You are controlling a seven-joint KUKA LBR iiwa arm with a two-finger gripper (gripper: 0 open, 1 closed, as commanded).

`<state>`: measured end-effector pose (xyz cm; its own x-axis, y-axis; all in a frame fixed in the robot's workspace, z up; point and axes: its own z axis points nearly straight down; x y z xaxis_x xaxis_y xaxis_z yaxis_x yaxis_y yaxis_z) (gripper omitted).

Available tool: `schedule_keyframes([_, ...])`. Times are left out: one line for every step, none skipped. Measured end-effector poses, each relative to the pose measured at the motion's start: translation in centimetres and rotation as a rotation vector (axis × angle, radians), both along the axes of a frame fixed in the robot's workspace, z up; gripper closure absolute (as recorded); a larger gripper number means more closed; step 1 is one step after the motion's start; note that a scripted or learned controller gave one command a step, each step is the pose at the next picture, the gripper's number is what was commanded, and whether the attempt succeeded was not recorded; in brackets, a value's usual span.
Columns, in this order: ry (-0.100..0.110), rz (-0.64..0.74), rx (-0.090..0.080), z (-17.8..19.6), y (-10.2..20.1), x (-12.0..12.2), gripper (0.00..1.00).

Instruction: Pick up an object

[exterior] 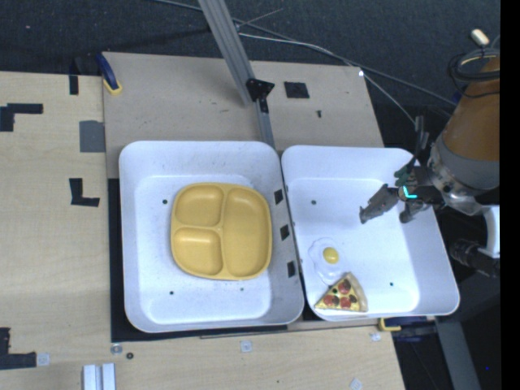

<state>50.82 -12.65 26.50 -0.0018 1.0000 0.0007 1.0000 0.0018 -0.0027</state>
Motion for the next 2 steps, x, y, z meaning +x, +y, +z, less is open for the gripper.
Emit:
schedule_keyframes([-0.001, 0.000, 0.000, 0.0, 0.0, 0.0, 0.00])
schedule_keyframes([0.002, -0.001, -0.001, -4.4, -0.3, 0.2, 0.00])
